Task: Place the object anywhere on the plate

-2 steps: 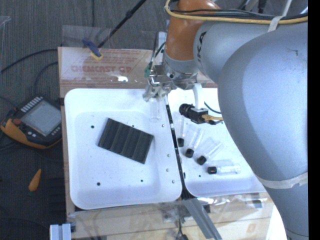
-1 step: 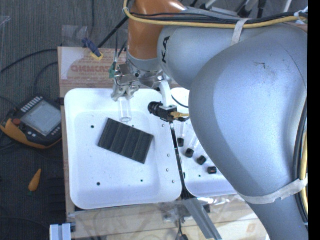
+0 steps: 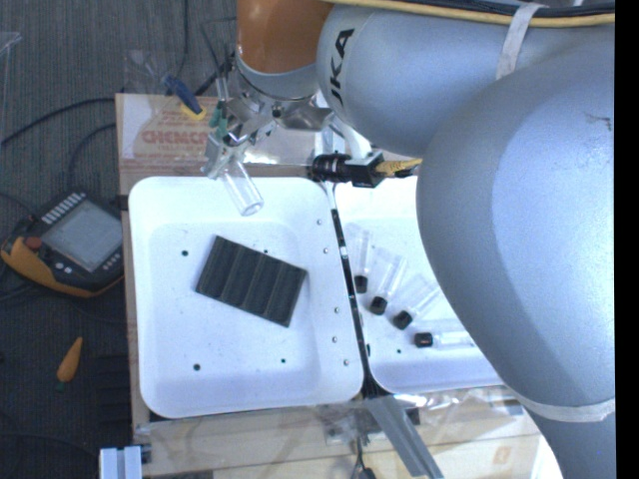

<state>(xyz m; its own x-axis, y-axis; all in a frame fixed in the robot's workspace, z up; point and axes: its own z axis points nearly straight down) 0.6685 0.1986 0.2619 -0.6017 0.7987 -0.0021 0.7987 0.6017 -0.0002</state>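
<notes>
We see the gripper [image 3: 228,148] grasping a clear tube [image 3: 240,188] at the left bin's [image 3: 150,367] back edge; arm hides most of the right bin [image 3: 439,367]. Black plate [image 3: 251,280] mid-bin. "KA" readable on arm.

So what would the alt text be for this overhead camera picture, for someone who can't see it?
A large grey robot arm reaches in from the right, its hand holding a clear plastic tube over the far edge of the left white bin. A dark ribbed rectangular plate lies flat in that bin; the right bin holds several clear tubes with black caps.
</notes>
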